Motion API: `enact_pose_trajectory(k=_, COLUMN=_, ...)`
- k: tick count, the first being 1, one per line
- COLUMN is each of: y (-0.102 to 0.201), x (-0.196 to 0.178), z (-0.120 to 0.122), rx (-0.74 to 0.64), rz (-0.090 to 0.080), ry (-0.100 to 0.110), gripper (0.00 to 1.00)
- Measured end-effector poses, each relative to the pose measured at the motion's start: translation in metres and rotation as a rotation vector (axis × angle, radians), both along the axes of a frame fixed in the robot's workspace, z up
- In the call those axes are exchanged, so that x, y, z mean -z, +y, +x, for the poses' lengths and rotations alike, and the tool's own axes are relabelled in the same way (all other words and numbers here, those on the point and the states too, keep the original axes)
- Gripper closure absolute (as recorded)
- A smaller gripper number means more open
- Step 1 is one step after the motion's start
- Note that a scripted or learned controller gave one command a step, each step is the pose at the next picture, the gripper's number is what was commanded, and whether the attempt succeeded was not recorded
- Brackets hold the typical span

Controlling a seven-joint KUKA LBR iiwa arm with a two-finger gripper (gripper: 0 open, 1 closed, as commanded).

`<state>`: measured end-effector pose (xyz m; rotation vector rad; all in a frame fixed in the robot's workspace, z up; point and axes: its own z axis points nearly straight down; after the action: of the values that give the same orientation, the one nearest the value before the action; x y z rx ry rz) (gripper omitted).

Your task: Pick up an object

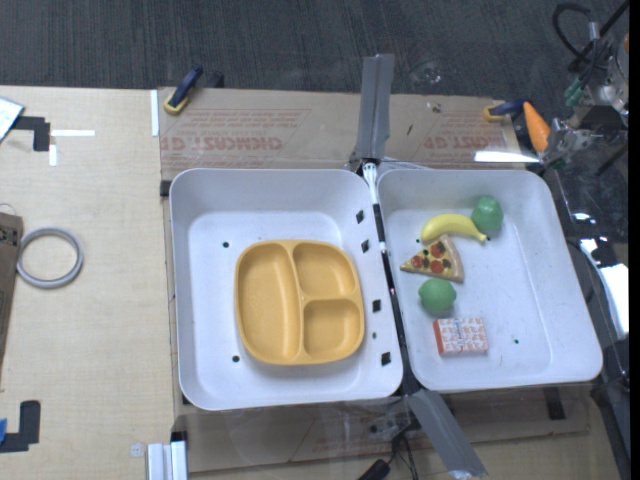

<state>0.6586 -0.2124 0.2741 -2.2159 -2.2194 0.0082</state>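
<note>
The right bin [545,313] holds several small items. A yellow toy banana [452,227] lies near its back, with a green round fruit [487,212] touching the banana's right end. Just below the banana lies a toy pizza slice [436,259]. A second green round fruit [437,295] sits in front of the pizza. A small red-and-white patterned box [461,335] rests nearest the front. In the left bin [200,258] lies a yellow three-compartment plate [298,300] with nothing on it.
A roll of grey tape [46,256] lies on the wooden bench at far left. Blue-and-orange clamps [184,89] [528,118] pin brown cardboard behind the bins. Cables and dark hardware [596,78] crowd the top right corner.
</note>
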Motion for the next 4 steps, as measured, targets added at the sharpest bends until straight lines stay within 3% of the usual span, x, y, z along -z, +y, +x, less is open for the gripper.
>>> enact_pose_trajectory(k=1, y=0.0, x=-0.004, z=0.001, rx=-0.004, rz=-0.001, ry=0.007, gripper=1.0)
enact_pose_trajectory(k=2, y=0.008, x=-0.163, z=0.002, rx=-0.042, rz=-0.001, ry=-0.001, gripper=1.0)
enact_pose_trajectory(k=3, y=-0.011, x=-0.164, z=0.002, rx=-0.587, rz=0.003, ry=-0.003, gripper=1.0)
enact_pose_trajectory(k=4, y=0.011, x=-0.164, z=0.003, rx=-0.947, rz=0.006, ry=-0.004, gripper=1.0)
